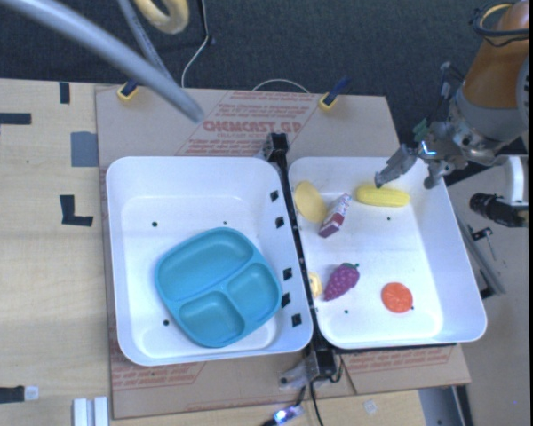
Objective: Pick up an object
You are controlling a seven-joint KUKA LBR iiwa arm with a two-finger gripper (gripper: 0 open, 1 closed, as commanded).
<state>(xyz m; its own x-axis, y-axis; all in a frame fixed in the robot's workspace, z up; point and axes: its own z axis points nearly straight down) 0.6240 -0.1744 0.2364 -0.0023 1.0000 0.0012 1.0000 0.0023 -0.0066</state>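
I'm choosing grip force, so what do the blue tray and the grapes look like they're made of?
Blue tray: probably hard plastic, one even colour with smoothly moulded compartments. Grapes: likely toy plastic or rubber, one uniform purple lump with a green stem; hardness can't be judged.

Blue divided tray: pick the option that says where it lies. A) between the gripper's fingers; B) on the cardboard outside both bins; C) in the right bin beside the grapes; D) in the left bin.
D: the blue divided tray lies flat on the floor of the left bin, while the grapes sit in the right bin.
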